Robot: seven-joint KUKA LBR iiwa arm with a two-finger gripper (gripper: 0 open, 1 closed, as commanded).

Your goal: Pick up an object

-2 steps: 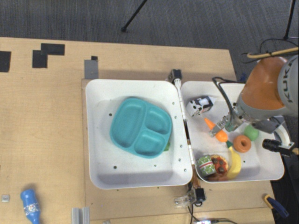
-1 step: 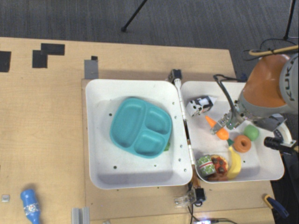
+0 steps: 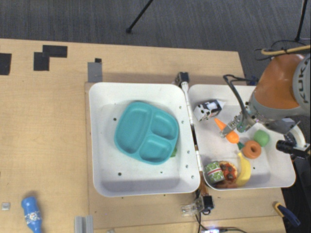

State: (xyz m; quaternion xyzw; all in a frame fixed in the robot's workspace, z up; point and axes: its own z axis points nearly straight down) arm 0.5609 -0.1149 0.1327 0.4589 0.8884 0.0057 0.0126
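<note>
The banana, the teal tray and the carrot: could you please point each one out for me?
banana (image 3: 245, 169), camera view, middle of its curved body.
teal tray (image 3: 147, 131), camera view, central ridge between compartments.
carrot (image 3: 226, 129), camera view, middle of its orange body.
</note>
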